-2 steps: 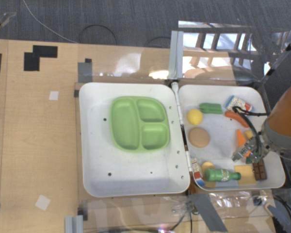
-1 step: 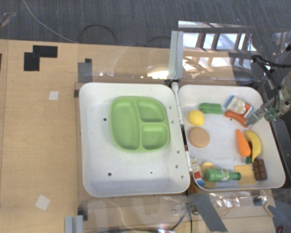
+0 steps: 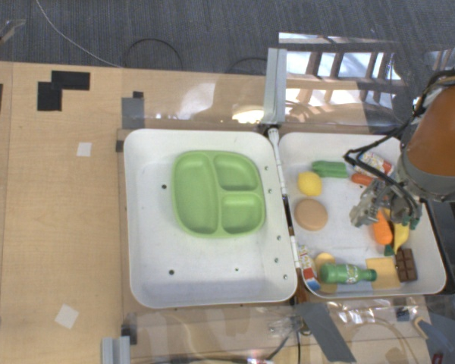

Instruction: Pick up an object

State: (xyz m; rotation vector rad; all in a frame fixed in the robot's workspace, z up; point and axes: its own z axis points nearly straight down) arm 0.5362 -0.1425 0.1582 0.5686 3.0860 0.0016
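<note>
Several small play-food pieces lie in the right bin (image 3: 288, 203), and the one nearest my gripper (image 3: 375, 207) is an orange carrot-like piece (image 3: 383, 230). It sits just below and slightly right of my gripper, so close that the two seem to touch, with its long axis running up and down the picture at a slight tilt. A yellow banana-like piece (image 3: 401, 235) lies against its right side. I have only this one arm, reaching in from the right, and my wrist hangs low over the right half of that bin. I cannot tell how my gripper is set or whether it has hold of anything, since the metal parts blur together there.

Counting the rest of the bin: one lemon (image 3: 309, 183), one round tan bun (image 3: 312, 215), one dark green pepper-like piece (image 3: 330, 170), one small red-orange piece (image 3: 362, 178), one green bottle (image 3: 347, 274) lying on its side along the bottom wall, one yellow wedge (image 3: 384, 271), and one brown chocolate bar (image 3: 406, 264).

One more bin, the left bin (image 3: 148, 279), sits touching the first. It holds one green divided plate (image 3: 217, 193) with three compartments, and nothing lies on that plate.
</note>
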